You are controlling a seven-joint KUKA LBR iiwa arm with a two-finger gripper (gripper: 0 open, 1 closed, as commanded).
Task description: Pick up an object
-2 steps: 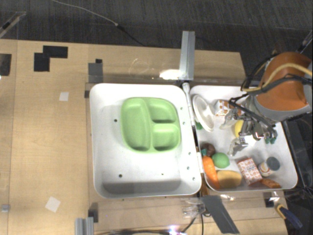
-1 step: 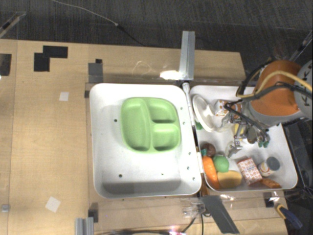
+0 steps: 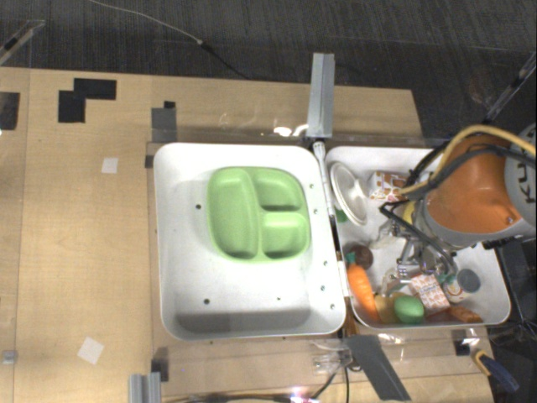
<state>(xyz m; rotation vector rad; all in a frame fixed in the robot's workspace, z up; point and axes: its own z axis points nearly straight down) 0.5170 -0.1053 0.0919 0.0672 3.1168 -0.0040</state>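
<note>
The right bin [image 3: 502, 307] holds several small objects. An orange carrot [image 3: 362, 284] lies by its left wall, with a green ball [image 3: 409, 309] at the front. A red-and-white packet [image 3: 430, 291] lies beside the ball, and a dark brown round thing [image 3: 359, 254] sits above the carrot. A shiny metal cup [image 3: 347, 193] lies tipped at the back left. My gripper [image 3: 419, 263] hangs low over the bin's middle, under the orange wrist band [image 3: 470, 196], just above the packet and right of the carrot. Nothing shows as held by it.
The left bin [image 3: 180, 300] carries a green divided plate [image 3: 256, 212]. A printed packet [image 3: 388, 183] lies at the back of the right bin, a grey disc [image 3: 468, 282] and a brown piece [image 3: 466, 315] at its front right. Cables loop around the wrist.
</note>
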